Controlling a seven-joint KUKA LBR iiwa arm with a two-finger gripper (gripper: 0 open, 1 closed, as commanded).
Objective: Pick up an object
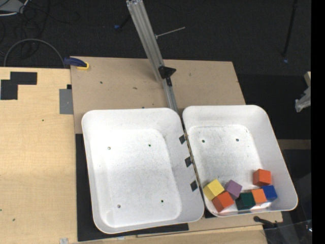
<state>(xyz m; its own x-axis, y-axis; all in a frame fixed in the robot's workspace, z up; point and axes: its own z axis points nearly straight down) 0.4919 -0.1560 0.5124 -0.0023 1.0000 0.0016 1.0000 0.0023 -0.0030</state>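
You see a sliver of the tool at the right edge, beyond the right bin; you cannot tell whether it is apart or together. The coloured blocks cluster well below and left of it, in that bin's near corner, the yellow block farthest from it.

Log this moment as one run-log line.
stage: pre-grasp | blocks: seven, clustered in near-right corner of right bin | left bin: no blocks | lifted: none
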